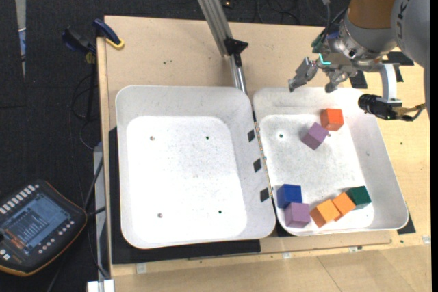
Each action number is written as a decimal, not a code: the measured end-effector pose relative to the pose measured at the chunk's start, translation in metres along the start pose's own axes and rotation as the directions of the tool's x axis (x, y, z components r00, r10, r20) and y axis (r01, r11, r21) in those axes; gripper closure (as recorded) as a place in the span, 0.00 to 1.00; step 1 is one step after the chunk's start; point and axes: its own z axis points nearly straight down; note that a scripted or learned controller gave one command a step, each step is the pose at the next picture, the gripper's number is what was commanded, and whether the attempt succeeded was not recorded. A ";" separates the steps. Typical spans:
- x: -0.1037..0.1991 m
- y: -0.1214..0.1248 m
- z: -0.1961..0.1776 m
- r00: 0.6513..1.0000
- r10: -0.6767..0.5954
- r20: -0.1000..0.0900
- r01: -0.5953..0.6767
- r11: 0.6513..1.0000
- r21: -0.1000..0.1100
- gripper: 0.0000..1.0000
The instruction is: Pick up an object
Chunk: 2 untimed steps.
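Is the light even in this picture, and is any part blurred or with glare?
Camera view: light is even and soft, blocks cast only faint shadows; the white bins look bright but keep their speckle; the gripper is slightly soft, the rest sharp.

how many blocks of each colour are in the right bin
orange blocks: 2
purple blocks: 2
blue block: 1
green block: 1
total: 6, all in the right bin
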 end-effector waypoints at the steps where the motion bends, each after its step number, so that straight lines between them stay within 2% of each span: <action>1: 0.003 0.003 0.044 1.000 -0.001 0.000 0.001 1.000 0.004 0.00; 2: 0.000 0.002 0.108 1.000 0.004 0.000 -0.004 1.000 0.006 0.00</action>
